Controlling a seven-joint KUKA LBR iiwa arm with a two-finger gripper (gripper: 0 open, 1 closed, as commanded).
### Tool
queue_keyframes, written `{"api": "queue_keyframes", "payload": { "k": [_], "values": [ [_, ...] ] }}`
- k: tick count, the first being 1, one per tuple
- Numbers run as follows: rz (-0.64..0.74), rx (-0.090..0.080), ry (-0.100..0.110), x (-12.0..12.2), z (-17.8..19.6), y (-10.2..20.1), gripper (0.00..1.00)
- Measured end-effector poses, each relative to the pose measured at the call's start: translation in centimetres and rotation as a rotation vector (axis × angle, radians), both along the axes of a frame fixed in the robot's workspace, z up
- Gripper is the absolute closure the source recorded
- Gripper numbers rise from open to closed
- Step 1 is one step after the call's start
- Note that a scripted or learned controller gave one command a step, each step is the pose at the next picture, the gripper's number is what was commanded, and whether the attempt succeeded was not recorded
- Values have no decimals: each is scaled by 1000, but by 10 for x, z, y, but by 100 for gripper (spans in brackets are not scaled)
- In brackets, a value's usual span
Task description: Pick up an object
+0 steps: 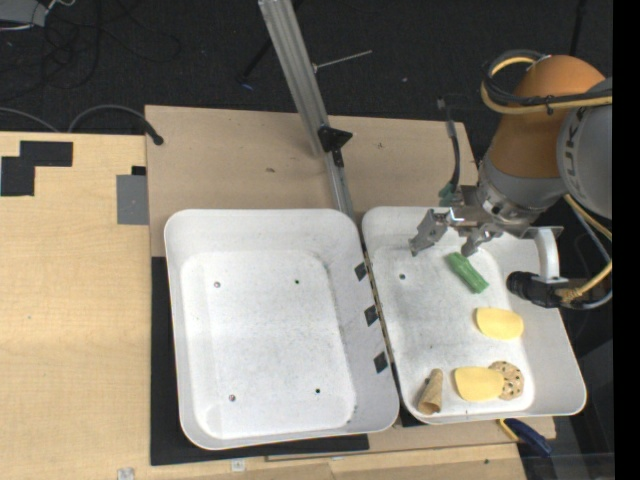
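My gripper (446,244) hangs over the upper part of the right bin (420,313), its two fingers spread open with nothing between them. A small green block (467,272) lies on the bin floor just below and to the right of the fingertips, apart from them. Further toward the front of the same bin lie a yellow piece (498,322), a second yellow piece (476,383), a round cookie (508,379) touching it, and a tan cone (431,391).
The left bin (200,268) sits beside the right one, joined by black clips along the shared edge. A metal rail (300,78) slants up from behind the bins. The grey arm with its orange band (545,98) enters from the right.
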State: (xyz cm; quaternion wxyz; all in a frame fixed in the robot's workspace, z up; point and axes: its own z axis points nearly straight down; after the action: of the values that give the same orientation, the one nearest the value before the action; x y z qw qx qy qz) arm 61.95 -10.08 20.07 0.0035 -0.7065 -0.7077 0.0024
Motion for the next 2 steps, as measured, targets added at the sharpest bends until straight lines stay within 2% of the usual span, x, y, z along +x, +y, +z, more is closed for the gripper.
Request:
{"api": "queue_keyframes", "payload": {
  "k": [1, 2],
  "values": [
    [-1, -1, -5, 1, 3, -1, 0],
    [2, -1, -1, 8, -45, 3, 0]
  ]
}}
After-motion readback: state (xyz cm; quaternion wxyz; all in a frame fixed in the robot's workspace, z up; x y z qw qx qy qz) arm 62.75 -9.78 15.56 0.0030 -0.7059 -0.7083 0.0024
